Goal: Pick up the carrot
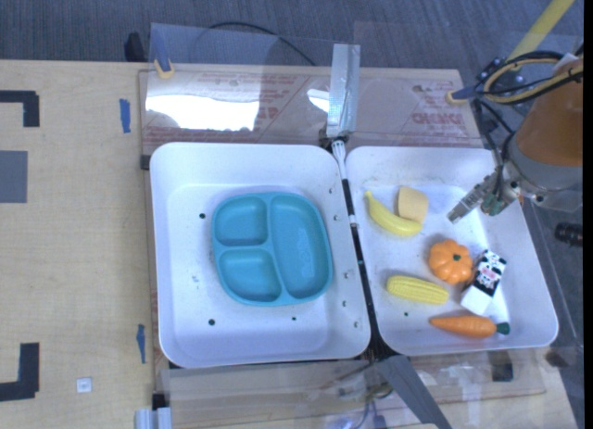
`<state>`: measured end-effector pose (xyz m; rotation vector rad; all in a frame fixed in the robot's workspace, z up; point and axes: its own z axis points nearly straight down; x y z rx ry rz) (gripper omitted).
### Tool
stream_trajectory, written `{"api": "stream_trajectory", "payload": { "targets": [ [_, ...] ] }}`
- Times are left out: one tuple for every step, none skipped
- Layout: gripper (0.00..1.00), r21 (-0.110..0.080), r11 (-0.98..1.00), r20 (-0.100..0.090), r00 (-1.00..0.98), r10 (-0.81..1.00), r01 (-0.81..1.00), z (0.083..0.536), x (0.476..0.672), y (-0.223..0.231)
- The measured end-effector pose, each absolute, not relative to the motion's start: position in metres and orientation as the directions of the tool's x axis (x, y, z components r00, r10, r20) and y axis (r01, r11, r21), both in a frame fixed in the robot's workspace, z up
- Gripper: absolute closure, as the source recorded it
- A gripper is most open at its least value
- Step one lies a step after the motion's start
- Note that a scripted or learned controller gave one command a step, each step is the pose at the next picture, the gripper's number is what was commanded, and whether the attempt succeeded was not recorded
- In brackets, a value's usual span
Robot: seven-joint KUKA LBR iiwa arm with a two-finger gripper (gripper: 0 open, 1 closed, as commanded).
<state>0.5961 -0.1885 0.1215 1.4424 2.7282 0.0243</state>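
Carrot (466,325) lies at 6 o'clock of right bin (542,274), beside milk carton (485,283). Gripper (473,201) sits near 1 o'clock; jaws' opening: can't tell, holding nothing. I'd approach across carrot's width, avoid carton.

Orange carrot (463,325) with a green tip; orange pumpkin (449,261) at its twelve o'clock; yellow corn (416,289), yellow banana (390,218); black-and-white cow-patterned carton (485,283); turquoise plate (271,247); white bins (176,233).
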Motion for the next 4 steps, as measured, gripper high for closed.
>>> {"api": "stream_trajectory", "payload": {
  "targets": [
    [0.0,0.037,0.563,-0.038,-0.562,0.826,0.826,0.119,0.595,-0.188],
    [0.0,0.003,0.627,-0.004,-0.627,0.779,0.779,0.087,0.556,-0.154],
    [0.0,0.006,0.554,-0.008,-0.554,0.832,0.832,0.153,0.539,-0.182],
    [0.0,0.004,0.646,-0.005,-0.646,0.763,0.763,0.087,0.525,-0.169]
  ]
}}
